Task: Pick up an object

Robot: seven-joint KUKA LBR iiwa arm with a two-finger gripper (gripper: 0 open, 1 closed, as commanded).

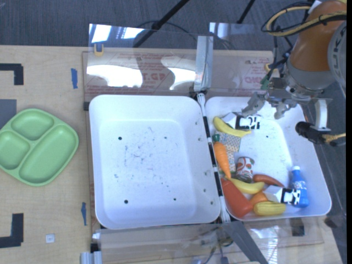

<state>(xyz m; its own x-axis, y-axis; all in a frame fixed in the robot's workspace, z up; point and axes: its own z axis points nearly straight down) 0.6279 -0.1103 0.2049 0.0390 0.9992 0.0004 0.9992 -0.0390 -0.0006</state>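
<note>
My gripper (268, 108) hangs over the back of the right bin (316, 164), open, with nothing between its fingers. Just below and left of it lie a yellow banana (224, 126) and a small black-and-white item (246, 122). Along the bin's left wall sit an orange carrot (221, 157) and a small printed can (245, 168). At the front lie a red chili (268, 179), a second yellow banana (247, 187), an orange pepper (236, 202) and a yellow lemon-like piece (268, 208). A blue bottle (297, 181) stands at the front right.
The left bin (110, 120) adjoins the right one along a central divider (212, 147). A green divided plate (36, 146) rests on the bench at far left. A clear panel (143, 70) stands behind the bins. The arm's cables (286, 21) loop at the upper right.
</note>
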